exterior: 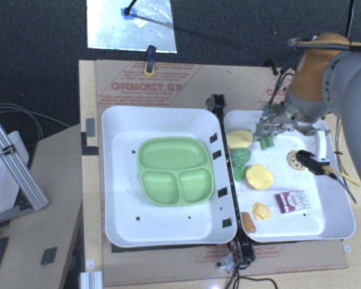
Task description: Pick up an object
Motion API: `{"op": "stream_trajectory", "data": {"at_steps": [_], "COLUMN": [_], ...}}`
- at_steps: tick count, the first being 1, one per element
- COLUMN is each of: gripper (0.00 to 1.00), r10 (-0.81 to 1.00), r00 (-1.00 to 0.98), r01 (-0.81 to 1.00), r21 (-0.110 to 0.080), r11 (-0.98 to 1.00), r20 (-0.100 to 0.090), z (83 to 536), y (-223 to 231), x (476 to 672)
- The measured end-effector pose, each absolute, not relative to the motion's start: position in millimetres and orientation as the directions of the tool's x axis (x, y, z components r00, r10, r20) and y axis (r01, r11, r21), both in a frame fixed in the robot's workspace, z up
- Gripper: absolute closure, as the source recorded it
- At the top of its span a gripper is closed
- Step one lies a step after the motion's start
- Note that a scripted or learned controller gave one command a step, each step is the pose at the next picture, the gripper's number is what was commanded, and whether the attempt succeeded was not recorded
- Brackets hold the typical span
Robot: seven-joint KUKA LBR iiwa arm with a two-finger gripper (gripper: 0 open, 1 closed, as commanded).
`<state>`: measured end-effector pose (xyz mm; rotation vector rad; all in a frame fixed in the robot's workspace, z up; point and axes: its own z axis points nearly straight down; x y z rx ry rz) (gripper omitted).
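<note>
Grey arm's two-finger gripper [266, 131] hovers over right white bin [340, 221], finger state impossible to tell. Below: small green block [265, 142], two yellow discs [240, 139] [260, 177], one leafy green piece [239, 159]. Left white bin [117, 179]: one green three-compartment tray [175, 169].

green tray [174, 168] fills left bin [117, 131], right bin [337, 221] crowded

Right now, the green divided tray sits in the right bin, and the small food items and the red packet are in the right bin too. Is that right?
Not quite. The green divided tray sits in the left bin, not the right. The rest holds: the small food items, such as the yellow round piece, and the red packet lie in the right bin. The camera view shows this.
</note>
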<state>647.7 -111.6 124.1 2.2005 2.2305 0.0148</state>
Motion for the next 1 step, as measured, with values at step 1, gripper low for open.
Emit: {"op": "stream_trajectory", "data": {"at_steps": [1], "gripper": [1.0], "r10": [1.0], "r00": [-0.009], "r01": [1.0], "r21": [0.005], "r11": [0.009], "r20": [0.001], "z": [188.3], "y": [-59.3], "x": [628.4]}}
